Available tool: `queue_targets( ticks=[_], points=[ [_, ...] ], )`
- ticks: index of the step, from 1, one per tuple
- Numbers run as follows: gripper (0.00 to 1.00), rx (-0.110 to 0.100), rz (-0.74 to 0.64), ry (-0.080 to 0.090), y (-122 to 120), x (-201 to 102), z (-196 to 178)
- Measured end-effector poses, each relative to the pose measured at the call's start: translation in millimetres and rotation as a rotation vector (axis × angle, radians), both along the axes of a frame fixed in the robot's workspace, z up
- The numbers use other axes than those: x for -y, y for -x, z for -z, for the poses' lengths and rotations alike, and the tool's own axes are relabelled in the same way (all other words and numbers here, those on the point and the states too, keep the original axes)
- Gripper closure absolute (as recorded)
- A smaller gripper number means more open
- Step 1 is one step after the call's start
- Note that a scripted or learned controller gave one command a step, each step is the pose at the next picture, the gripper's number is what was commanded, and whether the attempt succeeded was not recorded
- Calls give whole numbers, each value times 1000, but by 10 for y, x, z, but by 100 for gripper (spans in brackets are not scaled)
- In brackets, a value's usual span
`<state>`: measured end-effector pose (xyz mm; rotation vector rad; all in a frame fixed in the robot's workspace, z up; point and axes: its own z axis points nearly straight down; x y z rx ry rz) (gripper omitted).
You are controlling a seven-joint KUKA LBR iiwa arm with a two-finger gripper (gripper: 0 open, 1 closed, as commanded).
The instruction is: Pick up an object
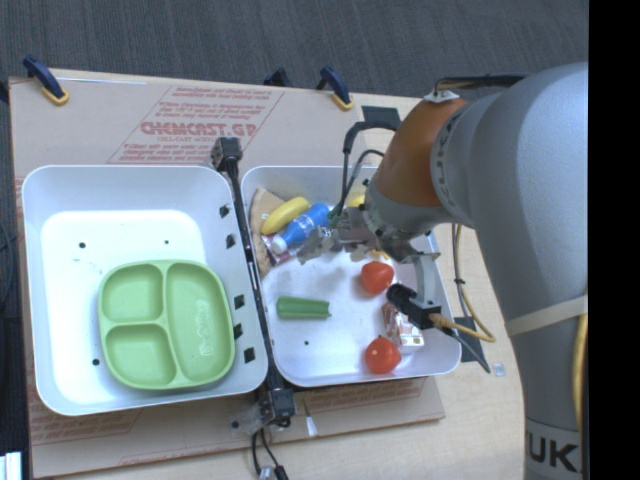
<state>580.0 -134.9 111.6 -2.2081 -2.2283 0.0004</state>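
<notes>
The right bin (330,368) holds a yellow banana-shaped piece (284,213), a blue bottle-like item (304,228), a green stick-shaped piece (303,309), two red balls (376,277) (382,354) and a red-and-white packet (405,330). My gripper (328,238) is low in the back part of this bin. Its tip is right beside the blue item and just left of the upper red ball. The wrist hides what lies directly beneath it.
In the left bin (60,208) lies a light green divided plate (165,323). A black clip strip (240,258) runs along the wall between the bins. The grey arm with its orange band (420,158) covers the right bin's far right corner.
</notes>
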Motion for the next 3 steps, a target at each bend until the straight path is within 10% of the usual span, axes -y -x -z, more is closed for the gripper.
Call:
queue_targets(
  ticks=[1, 2, 3],
  points=[
    [0, 0, 5, 3, 644, 581, 204],
    [100, 0, 0, 2, 632, 573, 100],
    [100, 7, 4, 5, -158, 763, -996]
  ],
)
